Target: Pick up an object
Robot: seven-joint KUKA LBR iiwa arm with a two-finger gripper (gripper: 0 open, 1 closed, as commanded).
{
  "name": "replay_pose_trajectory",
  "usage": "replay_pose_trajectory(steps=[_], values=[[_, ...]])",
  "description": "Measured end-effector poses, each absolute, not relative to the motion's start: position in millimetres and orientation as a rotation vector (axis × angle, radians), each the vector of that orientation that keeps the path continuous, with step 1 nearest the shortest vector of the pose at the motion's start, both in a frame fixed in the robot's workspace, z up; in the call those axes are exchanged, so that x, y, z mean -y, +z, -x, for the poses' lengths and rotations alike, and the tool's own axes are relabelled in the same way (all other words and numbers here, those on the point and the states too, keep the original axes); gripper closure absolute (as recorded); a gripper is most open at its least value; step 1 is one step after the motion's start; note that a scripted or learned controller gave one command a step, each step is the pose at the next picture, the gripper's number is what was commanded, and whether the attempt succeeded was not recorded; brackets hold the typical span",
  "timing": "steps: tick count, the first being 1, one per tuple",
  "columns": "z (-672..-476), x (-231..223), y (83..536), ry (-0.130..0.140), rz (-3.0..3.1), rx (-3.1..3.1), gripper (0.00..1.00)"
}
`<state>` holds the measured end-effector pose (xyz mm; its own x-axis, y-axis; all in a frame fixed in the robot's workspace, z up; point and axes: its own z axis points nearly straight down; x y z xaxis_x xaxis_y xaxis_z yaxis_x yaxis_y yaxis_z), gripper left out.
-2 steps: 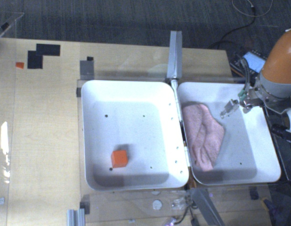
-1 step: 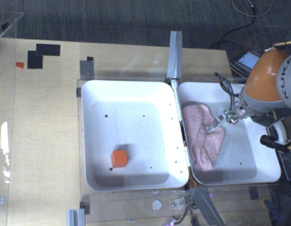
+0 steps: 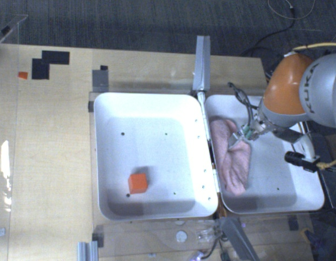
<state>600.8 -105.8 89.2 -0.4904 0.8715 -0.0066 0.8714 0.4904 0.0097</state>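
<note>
A pink cloth lies crumpled along the left side of the right bin, next to the divider. My gripper reaches in from the right and sits low over the cloth's upper right edge, touching or nearly touching it. An orange block rests in the left bin, toward its front left. The arm's orange band and grey body hang over the right bin's far right corner.
A grey metal post stands behind the divider between the bins. Black markers and a small orange square sit on the wooden bench at far left. Cables and a black fitting cross the right bin's right rim.
</note>
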Motion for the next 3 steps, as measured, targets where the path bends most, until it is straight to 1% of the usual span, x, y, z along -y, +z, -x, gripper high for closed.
replay_pose_trajectory(steps=[1, 2, 3], values=[[-604.1, 105.7, 100.0, 0.013, -1.578, -2.696, 1.0], [-621.0, 134.0, 130.0, 0.0, -1.736, -2.618, 1.0], [-621.0, 133.9, 130.0, 0.0, -1.736, -2.618, 0.0]])
